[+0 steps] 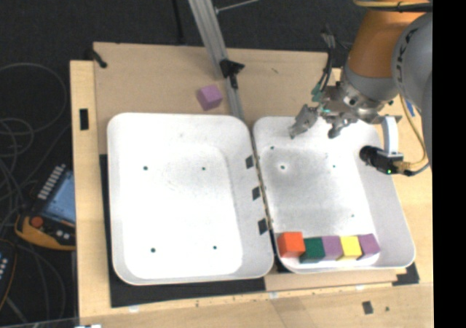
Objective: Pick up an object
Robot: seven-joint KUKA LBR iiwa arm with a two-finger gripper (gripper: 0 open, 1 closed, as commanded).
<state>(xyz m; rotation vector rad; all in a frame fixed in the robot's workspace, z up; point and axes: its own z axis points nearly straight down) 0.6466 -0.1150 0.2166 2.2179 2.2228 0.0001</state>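
Along the near edge of the right bin [331, 188] lies a row of small blocks: orange [292, 243], green [314, 248], light purple [333, 247], yellow [352, 247] and purple [368, 244]. My gripper [319, 125] hangs over the far end of that bin, well away from the row. Its two fingers are spread apart with nothing between them. Another purple block [210, 97] rests on the bench board beyond the left bin.
The left bin [178, 195] lies beside the right one, joined by dark clips. A slanted metal pole [211, 35] rises from the bench between the bins' far ends. Cables and a handheld pendant [51, 206] lie on the floor at the left.
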